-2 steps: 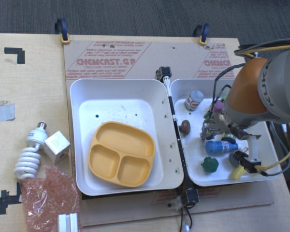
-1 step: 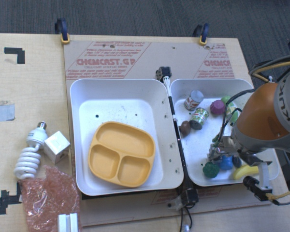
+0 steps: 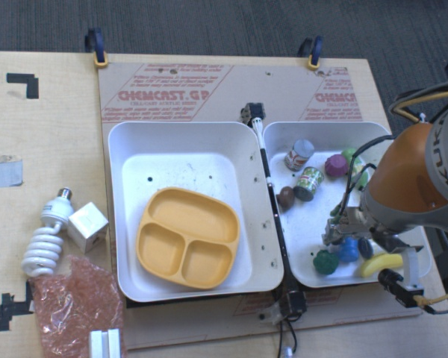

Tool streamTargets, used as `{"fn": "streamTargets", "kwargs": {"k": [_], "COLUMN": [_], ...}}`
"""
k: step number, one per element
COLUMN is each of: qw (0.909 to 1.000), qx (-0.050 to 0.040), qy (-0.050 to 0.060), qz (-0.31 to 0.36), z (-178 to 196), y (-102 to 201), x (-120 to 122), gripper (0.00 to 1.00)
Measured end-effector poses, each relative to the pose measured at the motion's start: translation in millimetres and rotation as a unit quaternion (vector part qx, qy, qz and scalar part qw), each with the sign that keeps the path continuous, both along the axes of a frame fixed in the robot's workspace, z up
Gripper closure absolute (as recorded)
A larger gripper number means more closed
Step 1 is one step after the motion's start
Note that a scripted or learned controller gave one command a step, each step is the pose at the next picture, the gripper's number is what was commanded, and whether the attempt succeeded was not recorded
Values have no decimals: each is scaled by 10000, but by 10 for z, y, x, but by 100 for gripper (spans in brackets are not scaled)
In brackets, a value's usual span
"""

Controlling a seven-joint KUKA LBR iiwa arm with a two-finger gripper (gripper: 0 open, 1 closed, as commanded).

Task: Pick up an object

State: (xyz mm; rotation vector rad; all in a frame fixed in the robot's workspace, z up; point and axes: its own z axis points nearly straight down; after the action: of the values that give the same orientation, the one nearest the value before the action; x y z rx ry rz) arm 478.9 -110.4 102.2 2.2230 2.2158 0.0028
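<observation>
the grey arm with its glossy orange band reaches in from the right over the right shallow white plastic bin (image 3: 284,136). its gripper (image 3: 342,231) hangs low at the bin's near side, dark and metallic; whether it is spread or closed cannot be told from here. just beside it, on the near side, lie a round green ball (image 3: 325,262), a blue rounded toy (image 3: 349,250) and a smooth yellow banana (image 3: 381,264). farther off sit a small labelled can (image 3: 299,154), a green tin (image 3: 309,183), a magenta lump (image 3: 336,165) and a brown egg-shaped piece (image 3: 286,197). the left white bin (image 3: 119,200) holds a matte orange three-compartment plastic tray (image 3: 187,236). on the surface at left lie a white spiral bulb (image 3: 46,239) and a white cube (image 3: 88,224).
</observation>
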Motion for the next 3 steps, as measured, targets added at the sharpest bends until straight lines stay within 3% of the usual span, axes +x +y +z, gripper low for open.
{"fn": "streamTargets", "kwargs": {"k": [1,2,3], "qw": [10000,10000,10000], "qx": [0,0,0], "qy": [9,10,21], "qz": [23,25,12], "z": [902,902,-100], "y": [565,564,77], "x": [488,488,864], "gripper": [100,0,0]}}
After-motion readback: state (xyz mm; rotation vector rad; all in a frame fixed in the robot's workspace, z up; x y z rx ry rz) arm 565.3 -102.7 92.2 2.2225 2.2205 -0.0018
